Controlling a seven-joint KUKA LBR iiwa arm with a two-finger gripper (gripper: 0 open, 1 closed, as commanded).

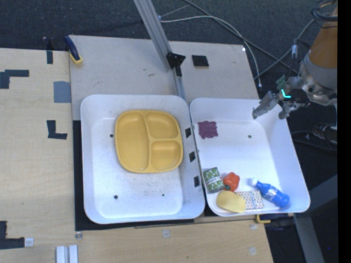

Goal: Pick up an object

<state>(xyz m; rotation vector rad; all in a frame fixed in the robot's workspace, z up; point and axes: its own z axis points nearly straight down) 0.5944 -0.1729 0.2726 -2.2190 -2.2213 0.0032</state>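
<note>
Currently the tool, fingers spread and gripping nothing, hovers at the right bin's far rim; approach is in hand, requiring descent toward the clustered blue bottle near the front.

Divided tray in left bin, bottle and small items at right bin's near end

Smooth white plastic bins sit on a pale wood bench (the yellow tray looks matt).
</note>
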